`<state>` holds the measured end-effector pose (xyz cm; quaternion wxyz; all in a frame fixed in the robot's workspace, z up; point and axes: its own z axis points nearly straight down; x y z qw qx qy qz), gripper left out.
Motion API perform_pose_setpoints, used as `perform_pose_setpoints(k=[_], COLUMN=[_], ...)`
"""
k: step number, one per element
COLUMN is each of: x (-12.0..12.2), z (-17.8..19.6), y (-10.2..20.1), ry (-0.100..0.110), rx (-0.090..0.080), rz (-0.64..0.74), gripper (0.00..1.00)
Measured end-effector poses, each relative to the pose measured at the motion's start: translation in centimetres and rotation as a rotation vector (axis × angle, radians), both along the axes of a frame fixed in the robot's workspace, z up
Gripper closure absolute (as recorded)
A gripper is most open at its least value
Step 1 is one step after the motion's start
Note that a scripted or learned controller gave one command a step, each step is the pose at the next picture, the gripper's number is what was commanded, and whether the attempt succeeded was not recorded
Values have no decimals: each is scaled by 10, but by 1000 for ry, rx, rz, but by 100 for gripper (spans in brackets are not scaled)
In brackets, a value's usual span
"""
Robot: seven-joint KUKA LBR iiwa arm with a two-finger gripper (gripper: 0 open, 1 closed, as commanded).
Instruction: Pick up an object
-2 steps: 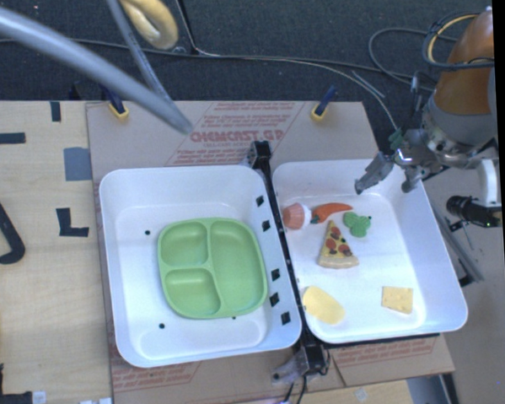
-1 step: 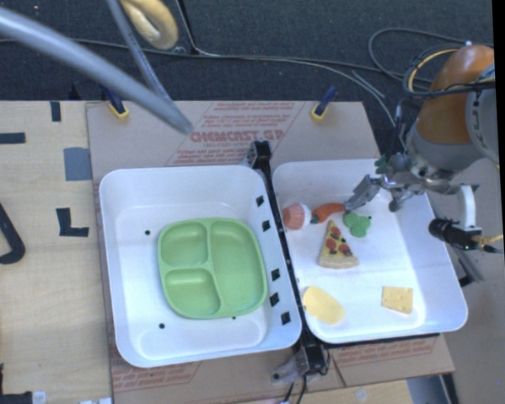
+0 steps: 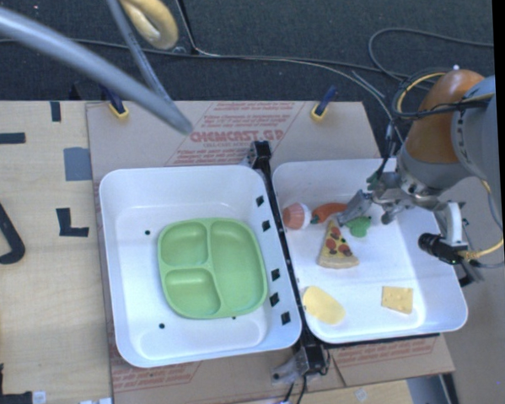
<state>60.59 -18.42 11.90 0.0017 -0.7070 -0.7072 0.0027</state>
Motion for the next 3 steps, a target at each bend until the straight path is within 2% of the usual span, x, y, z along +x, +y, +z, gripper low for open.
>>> perform_pose_setpoints(k=[1,2,3], x=[2,11,12], z=[13,73,103], y=[1,4,4], ry=[-5,-11,-9], rx=[0,1,2], rz=[3,2,1], gripper=[100,100,100])
